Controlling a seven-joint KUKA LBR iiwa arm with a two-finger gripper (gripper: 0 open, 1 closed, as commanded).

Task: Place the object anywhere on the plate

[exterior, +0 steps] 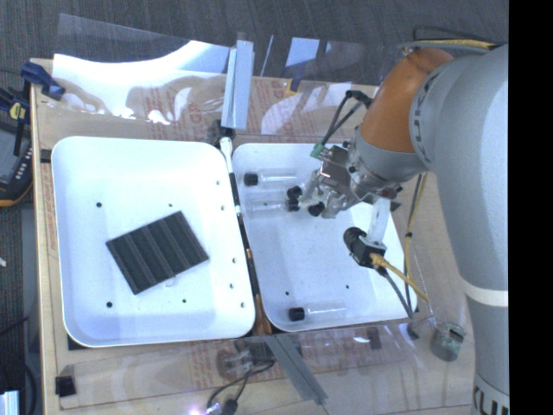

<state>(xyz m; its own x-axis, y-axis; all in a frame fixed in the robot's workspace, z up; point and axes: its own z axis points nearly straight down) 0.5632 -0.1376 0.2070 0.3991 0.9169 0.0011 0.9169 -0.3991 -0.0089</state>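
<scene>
The plate (pixel 157 251) is a dark ridged rectangle lying at a slant in the left bin (pixel 78 158). Clear tubes with black caps lie in the right bin (pixel 302 266): one tube (pixel 268 179) near the back left corner, a second tube (pixel 263 204) just in front of it, and a third tube (pixel 318 314) by the front wall. My gripper (pixel 309 200) hangs low over the back of the right bin, just right of the two back tubes. I see nothing clearly held in it.
A black cable and plug (pixel 359 245) dangle from the wrist over the right bin's right side. The grey arm (pixel 458 145) fills the right of the view. A metal divider (pixel 235 85) stands behind the seam between the bins.
</scene>
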